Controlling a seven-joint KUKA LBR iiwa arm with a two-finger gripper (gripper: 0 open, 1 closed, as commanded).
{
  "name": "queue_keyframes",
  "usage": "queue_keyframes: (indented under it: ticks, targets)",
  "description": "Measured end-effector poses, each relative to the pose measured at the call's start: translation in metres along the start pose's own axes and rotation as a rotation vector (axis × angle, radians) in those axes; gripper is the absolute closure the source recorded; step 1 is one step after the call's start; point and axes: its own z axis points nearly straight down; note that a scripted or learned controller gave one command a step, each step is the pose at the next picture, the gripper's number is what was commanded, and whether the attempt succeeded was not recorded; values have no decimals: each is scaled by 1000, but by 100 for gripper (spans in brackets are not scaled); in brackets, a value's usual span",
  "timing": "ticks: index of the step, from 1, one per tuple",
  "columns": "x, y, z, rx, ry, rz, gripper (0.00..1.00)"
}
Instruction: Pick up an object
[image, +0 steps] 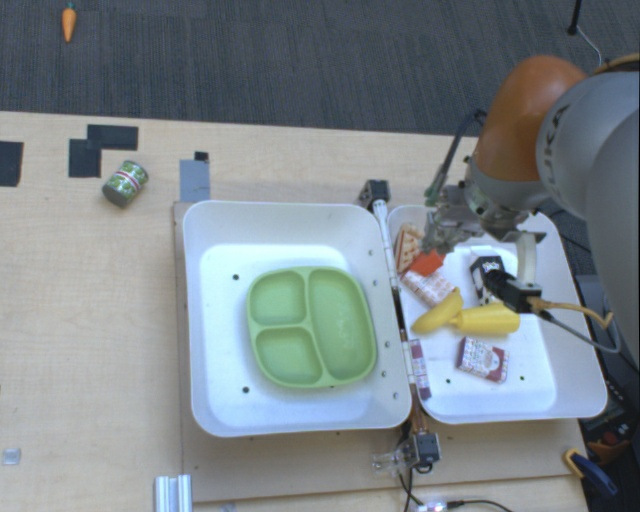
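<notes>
1. Gripper (437, 245) of the grey, orange-banded robot arm (560, 110) hung over the far left corner of the right-hand shallow white bin (565, 395); the arm reached in from the right.
2. Whether its jaws were spread or pressed together could not be told from this slant, and nothing was seen pinched between them.
3. Just below the gripper lay a small red-orange plastic piece (428, 264), too close under it to tell whether the two were touching.
4. Beside that piece, against the bin's left wall, rested a tan, waffle-patterned flat piece (407, 243).
5. A pink-and-white wrapped packet (428, 288) lay aslant just in front of the red-orange piece.
6. A yellow toy banana (437, 315) and a yellow cob-shaped toy (490, 320) lay end to end near the bin's middle, touching or nearly so.
7. A dark red square packet (483, 358) sat nearer the front, just beside the cob-shaped toy.
8. The left-hand shallow white bin (205, 340) held a light green plastic plate with three compartments (312, 327), lying flat near its middle.
9. On the pale wooden bench (80, 330), well apart from both bins, a small green can (125, 183) lay on its side near black tape patches (100, 148).
</notes>
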Motion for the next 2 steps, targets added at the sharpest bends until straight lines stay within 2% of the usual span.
queue_keyframes:
  ticks: [1,2]
  targets:
    - [50,45,-10,1,0,-1,100]
    - [50,46,-22,-4,-1,-7,100]
